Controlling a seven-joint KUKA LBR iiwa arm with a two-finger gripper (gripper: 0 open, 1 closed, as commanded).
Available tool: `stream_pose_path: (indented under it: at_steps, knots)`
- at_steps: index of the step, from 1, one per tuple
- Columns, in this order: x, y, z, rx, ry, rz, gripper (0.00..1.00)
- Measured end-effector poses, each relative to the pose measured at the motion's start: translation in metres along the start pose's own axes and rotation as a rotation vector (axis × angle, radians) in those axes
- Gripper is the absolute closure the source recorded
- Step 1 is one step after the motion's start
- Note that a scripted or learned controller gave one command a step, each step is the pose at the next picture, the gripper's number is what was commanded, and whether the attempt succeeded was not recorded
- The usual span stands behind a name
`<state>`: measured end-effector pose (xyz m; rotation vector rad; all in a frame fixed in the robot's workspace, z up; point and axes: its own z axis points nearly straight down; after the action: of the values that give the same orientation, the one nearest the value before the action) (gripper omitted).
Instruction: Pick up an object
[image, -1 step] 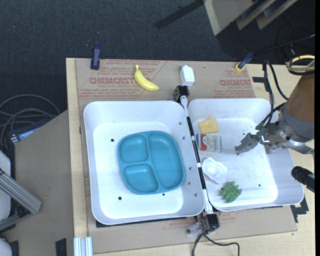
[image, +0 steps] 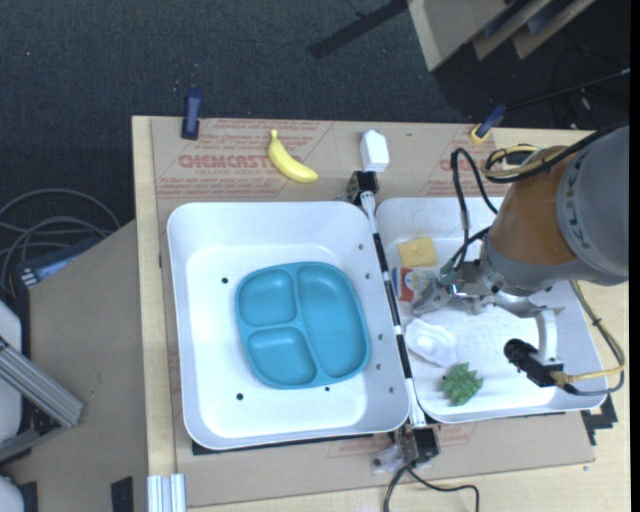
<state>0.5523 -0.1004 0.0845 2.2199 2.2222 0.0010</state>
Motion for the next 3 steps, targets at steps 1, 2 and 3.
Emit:
stream_pose_path:
  at_steps: [1, 2, 3]
  knots:
    - [-0.028, 0.066, -0.013, -0.001, -0.001, 0.001, 0.00]
    - [-0.001, 0.106, -0.005, -0.007, -0.002, 0.000, 0.00]
    - [0.002, 0.116, -0.004, -0.005, -0.002, 0.000, 0.00]
